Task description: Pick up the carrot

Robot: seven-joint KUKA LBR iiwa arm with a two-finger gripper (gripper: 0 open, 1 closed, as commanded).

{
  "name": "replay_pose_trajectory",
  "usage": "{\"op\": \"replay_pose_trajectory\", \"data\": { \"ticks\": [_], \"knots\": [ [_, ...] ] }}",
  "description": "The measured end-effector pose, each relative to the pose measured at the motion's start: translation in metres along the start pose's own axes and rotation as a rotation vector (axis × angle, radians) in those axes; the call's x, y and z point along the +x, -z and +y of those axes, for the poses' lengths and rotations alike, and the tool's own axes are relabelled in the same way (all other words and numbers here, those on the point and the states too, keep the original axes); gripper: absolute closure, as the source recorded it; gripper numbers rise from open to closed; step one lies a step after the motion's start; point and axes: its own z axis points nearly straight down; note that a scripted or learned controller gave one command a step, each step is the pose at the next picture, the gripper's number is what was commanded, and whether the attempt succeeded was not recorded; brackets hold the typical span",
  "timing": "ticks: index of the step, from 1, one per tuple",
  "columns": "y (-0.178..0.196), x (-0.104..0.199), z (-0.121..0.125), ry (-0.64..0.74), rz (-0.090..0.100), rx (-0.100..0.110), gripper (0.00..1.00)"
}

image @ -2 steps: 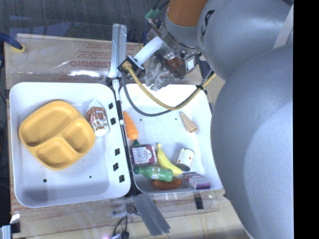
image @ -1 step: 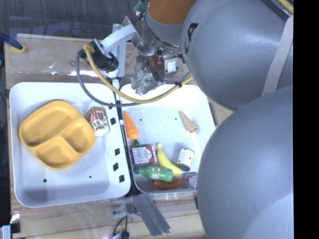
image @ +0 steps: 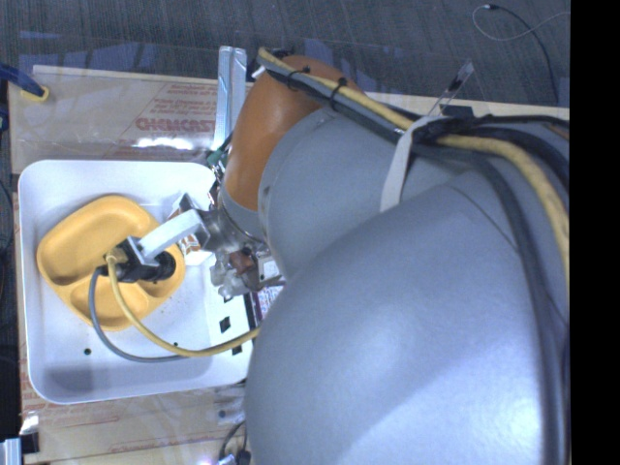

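My gripper (image: 235, 271) hangs low over the right part of the left white bin (image: 58, 381), with the orange wrist band above it. A large rounded yellow thing (image: 79, 245) lies in the bin's left half, just left of the gripper. A small orange-brown bit (image: 191, 247) shows between the yellow thing and the gripper; I cannot tell what it is. The arm's bulk hides the gripper's tips and the bin floor under it.
The grey arm (image: 417, 308) covers the whole right side of the view. Brown printed sheeting (image: 126, 114) lies behind the left bin, and a metal post (image: 231, 95) stands at its back right corner. Small dark specks (image: 225, 325) dot the bin floor.
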Motion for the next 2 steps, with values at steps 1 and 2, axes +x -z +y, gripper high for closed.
{"op": "replay_pose_trajectory", "data": {
  "ticks": [1,2],
  "knots": [
    [0.082,0.016,0.083,0.026,0.003,0.003,1.0],
    [0.122,-0.025,0.085,0.033,0.005,0.001,1.0]
  ]
}}
